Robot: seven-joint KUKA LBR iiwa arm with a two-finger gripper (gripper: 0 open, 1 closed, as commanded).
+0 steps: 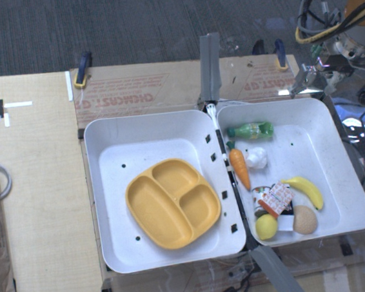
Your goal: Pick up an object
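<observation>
Two shallow white bins sit side by side on the bench. Nearest the camera in the right bin (339,158) lie a yellow lemon (266,226) and a tan egg-shaped object (305,220), with a red-and-white snack packet (275,198) just behind them and a banana (306,191) beside it. Farther back, an orange carrot (239,168) lies along the bin's left wall, touching a white crumpled object (256,158). A green bottle (250,130) lies on its side near the far wall. The left bin (110,201) holds a yellow three-compartment plate (173,203). The gripper (310,77) is above the right bin's far right corner, well apart from all objects; whether its fingers are open or closed cannot be determined, and nothing is visible between them.
</observation>
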